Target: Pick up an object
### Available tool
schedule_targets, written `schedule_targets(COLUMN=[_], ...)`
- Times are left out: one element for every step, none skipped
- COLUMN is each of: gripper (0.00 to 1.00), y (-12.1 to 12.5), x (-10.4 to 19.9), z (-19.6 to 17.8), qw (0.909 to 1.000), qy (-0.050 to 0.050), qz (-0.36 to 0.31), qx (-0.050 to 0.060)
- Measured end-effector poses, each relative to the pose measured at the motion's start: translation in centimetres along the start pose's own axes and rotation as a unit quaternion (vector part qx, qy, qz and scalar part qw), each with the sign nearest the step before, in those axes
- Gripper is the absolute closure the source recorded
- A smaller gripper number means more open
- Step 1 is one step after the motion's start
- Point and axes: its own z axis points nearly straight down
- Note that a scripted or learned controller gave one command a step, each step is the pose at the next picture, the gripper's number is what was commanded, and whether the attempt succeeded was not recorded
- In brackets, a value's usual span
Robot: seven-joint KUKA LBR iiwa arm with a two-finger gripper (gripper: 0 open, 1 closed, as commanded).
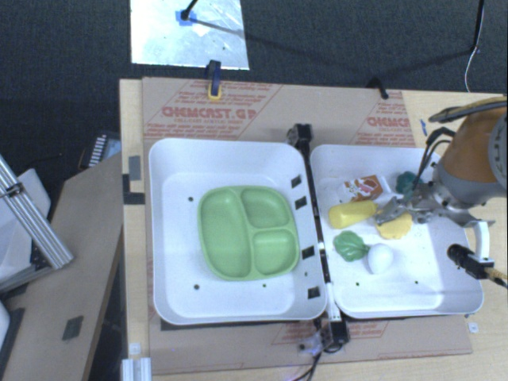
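In the right bin (452, 300) lie several small objects: a long yellow piece (352, 213), a rounder yellow piece (397, 228), a green leafy piece (349, 246), a white egg shape (380, 258), an orange-and-white packet (365, 187) and a teal piece (406, 182). My gripper (397, 209) reaches in from the right, low over the bin. Its tip sits just above the rounder yellow piece and right of the long yellow one. The arm's body hides part of the teal piece.
The left bin (171, 213) holds a green divided plate (244, 232). A black divider with clips (311, 213) runs between the bins. The orange-banded wrist (476, 153) hangs over the right bin's far right side. Bare floor shows at the right bin's front.
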Motion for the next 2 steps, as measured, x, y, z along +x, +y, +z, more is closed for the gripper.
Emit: schedule_targets(gripper=[1.00,1.00], y=[0.1,0.0], x=[-0.1,-0.4], z=[-1.1,-5.4], qw=[1.0000,1.0000], qy=[-0.002,-0.002], qz=[0.000,-0.001], qx=[-0.002,-0.001])
